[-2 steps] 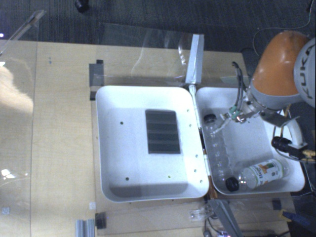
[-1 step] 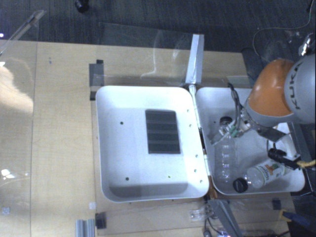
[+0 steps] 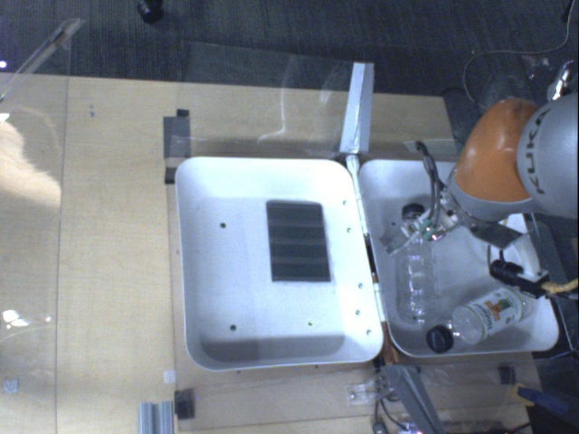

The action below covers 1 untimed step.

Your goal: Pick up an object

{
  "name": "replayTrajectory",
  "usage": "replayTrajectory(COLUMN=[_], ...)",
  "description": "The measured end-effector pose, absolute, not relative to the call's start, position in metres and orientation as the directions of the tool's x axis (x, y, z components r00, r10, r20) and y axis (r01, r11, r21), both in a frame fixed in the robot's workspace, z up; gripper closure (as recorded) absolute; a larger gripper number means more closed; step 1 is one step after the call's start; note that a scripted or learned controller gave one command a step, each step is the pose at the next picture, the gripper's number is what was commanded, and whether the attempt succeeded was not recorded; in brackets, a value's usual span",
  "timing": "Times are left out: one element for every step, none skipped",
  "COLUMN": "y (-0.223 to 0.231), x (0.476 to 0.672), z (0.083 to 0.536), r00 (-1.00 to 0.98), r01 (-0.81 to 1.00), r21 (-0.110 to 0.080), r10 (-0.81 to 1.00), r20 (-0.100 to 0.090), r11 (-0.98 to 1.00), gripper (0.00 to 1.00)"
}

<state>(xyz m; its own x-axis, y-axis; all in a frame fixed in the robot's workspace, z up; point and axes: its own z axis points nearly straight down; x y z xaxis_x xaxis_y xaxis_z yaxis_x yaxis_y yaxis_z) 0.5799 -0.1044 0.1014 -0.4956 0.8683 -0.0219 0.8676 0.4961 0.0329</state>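
Observation:
A dark ribbed rectangular pad [image 3: 297, 240] lies flat in the middle of the left bin [image 3: 208, 269]. In the right bin [image 3: 389, 193] a clear plastic bottle [image 3: 479, 316] with a black cap lies on its side near the front edge, cap pointing left. A second clear, upright-looking transparent object [image 3: 415, 283] stands left of it. My gripper [image 3: 421, 229] reaches down into the right bin from the right, just above the top of that transparent object and to the back left of the lying bottle.
The arm's orange band and grey wrist [image 3: 496, 163] cover the back right of the right bin. A metal divider post [image 3: 355, 116] stands behind the seam between the bins. Cables and a black connector [image 3: 511, 274] hang at the right.

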Motion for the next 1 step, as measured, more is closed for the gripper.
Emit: replayTrajectory(y=[-0.05], x=[0.5612], z=[0.1863], r00=[-0.533], r01=[0.846], r21=[0.007], r10=[0.846], r20=[-0.004], r11=[0.533], gripper=[0.0])
